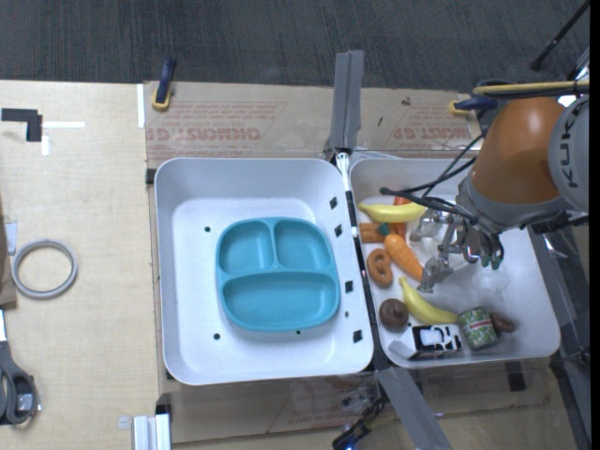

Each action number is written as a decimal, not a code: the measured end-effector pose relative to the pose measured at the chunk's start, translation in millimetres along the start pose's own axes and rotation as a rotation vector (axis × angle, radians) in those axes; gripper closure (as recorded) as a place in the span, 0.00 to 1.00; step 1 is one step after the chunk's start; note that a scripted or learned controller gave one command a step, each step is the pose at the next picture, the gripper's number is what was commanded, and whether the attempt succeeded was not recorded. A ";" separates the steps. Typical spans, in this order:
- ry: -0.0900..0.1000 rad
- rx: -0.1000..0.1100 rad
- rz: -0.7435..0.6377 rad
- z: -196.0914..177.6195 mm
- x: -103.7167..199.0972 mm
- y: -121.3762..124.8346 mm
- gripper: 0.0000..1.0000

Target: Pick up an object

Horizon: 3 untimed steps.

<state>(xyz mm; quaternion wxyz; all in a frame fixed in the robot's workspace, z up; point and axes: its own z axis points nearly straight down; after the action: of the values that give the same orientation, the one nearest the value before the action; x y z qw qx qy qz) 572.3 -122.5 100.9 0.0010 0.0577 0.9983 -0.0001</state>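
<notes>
Over on the right, inside the right bin [534, 279], got the gripper [441, 268] hanging low above the clutter, arm [517, 157] coming in from the right edge with its orange band up top. Can't tell how far open the fingers are, too much metal and cable bunched together there, and can't make out anything clamped between them either.

Just left of the gripper, lying at a slant: an orange carrot [403, 256]. Further up, a yellow banana [394, 211]. Below the gripper, a second banana [427, 307], curved. Beside the carrot, a small brown donut [380, 266]. Near the front wall: a dark round thing [393, 314], a green can [478, 327] tipped on its side, a black-and-white packet [437, 339].

Left bin [178, 251] next door, holding a teal divided plate [278, 275], flat and roughly centred. Way off on the bench, a grey ring [41, 268].
</notes>
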 end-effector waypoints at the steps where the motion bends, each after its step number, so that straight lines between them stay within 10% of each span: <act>1: -0.012 0.003 -0.019 4.8 15.2 21.1 0.00; 3: -0.018 0.001 -0.064 5.0 66.3 3.6 0.00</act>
<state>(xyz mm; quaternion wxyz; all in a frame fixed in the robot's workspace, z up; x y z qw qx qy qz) 506.9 -111.2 95.7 0.0099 0.0256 0.9996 -0.0011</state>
